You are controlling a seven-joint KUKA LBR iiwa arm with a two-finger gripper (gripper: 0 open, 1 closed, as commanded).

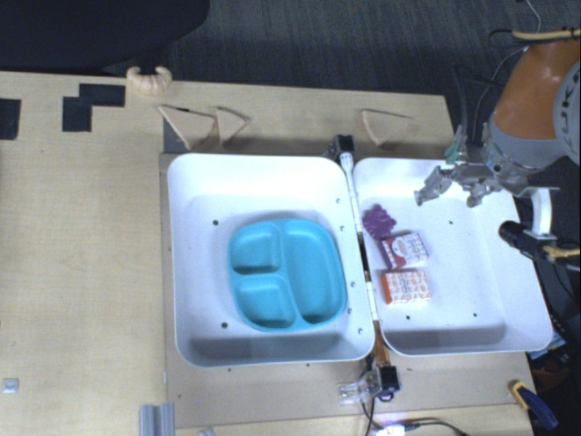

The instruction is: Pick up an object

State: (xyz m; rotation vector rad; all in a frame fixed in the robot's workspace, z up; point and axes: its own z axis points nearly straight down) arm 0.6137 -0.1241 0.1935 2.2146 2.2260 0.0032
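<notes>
Claw [456, 188] spread apart, empty, at 12 o'clock of right bin [508, 334]. Packets [405, 266] and purple toy [379, 219] crowd bin's 9 o'clock wall; risk: finger hits wall or grabs two, prob. slips.

Wooden bench [82, 271] bearing two white bins [195, 198]

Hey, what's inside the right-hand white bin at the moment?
The right bin holds a purple toy and two small red-and-white packets, all near its left wall. The hand hovers over its far end. Anything beneath the packets is hidden.
</notes>
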